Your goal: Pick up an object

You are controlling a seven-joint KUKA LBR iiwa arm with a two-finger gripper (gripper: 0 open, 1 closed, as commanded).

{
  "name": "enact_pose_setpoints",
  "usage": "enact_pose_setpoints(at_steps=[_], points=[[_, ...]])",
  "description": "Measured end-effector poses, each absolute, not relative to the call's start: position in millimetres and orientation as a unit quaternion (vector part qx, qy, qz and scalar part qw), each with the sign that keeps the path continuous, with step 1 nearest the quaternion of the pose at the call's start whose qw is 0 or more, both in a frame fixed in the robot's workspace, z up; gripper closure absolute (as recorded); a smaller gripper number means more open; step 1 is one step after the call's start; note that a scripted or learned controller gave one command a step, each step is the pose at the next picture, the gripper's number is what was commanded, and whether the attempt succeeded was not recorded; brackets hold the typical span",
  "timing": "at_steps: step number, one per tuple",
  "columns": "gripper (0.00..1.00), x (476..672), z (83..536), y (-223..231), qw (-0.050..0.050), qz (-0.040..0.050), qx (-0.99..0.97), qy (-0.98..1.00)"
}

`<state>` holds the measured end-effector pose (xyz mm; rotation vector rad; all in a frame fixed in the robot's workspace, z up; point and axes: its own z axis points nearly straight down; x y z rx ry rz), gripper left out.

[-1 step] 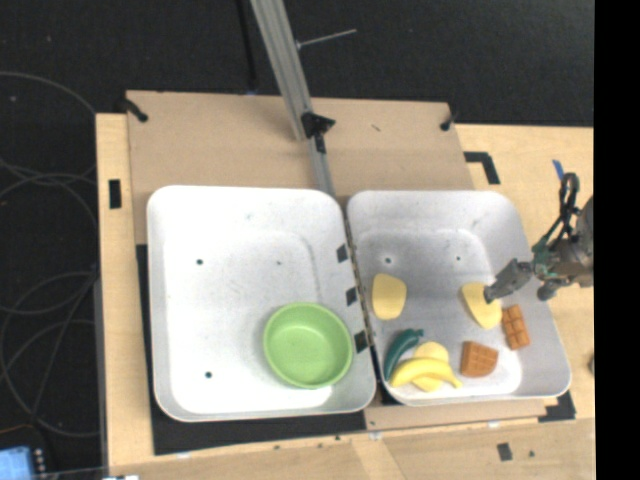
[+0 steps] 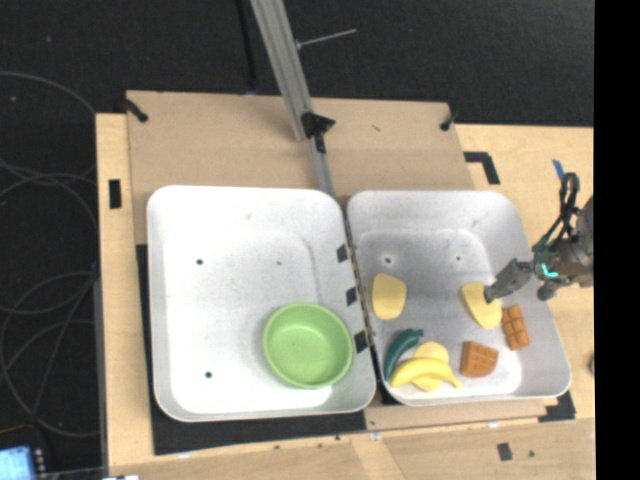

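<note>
— Jaws (image 2: 497, 289): open or shut? 
— Can't tell. They sit right at the yellow piece (image 2: 481, 309), mid-right of the frame, in the right bin (image 2: 430, 218). 
— Which way is it? 
— Just below-left of them.

Operator, note your bench (image 2: 420, 153): light wood with a brown board across its far part. Two shallow white bins sit side by side, their inner walls touching. The left bin (image 2: 230, 238) and the right bin (image 2: 440, 233) both show dark speckling on the floor. A grey metal rail (image 2: 285, 63) slants from the top of the view down to the seam between them. Dark cables (image 2: 45, 218) loop over the black floor to your left.
</note>
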<state>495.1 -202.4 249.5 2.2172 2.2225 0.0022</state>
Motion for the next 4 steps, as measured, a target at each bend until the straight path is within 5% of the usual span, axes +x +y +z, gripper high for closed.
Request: enact_pose_setpoints(at_steps=[3,4], points=[[0.00,505.1,101,-212,0.001,0.0003,0.708,0.707],[1.00,506.0,112,-213,0.003,0.0013,0.710,0.705]])
